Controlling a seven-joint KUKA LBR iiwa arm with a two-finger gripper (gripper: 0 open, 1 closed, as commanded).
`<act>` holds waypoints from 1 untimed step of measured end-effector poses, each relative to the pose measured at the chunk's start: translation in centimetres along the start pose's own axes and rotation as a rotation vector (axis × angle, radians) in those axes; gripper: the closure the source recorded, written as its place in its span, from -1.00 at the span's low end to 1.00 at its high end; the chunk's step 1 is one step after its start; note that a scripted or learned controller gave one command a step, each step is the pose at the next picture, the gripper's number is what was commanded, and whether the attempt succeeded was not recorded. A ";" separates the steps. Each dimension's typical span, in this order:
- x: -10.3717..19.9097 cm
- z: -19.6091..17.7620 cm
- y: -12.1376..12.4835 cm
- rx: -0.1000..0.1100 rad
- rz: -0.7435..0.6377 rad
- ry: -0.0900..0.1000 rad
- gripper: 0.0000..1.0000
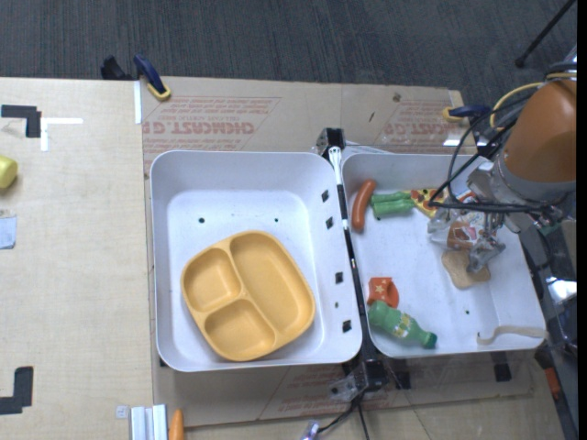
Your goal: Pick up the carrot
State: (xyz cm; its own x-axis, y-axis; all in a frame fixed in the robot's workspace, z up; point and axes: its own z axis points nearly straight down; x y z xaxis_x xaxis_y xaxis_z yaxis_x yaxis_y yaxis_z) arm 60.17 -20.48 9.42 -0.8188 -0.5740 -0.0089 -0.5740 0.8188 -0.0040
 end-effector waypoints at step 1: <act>1.9 0.0 -0.3 -0.006 -0.573 -0.003 -1.00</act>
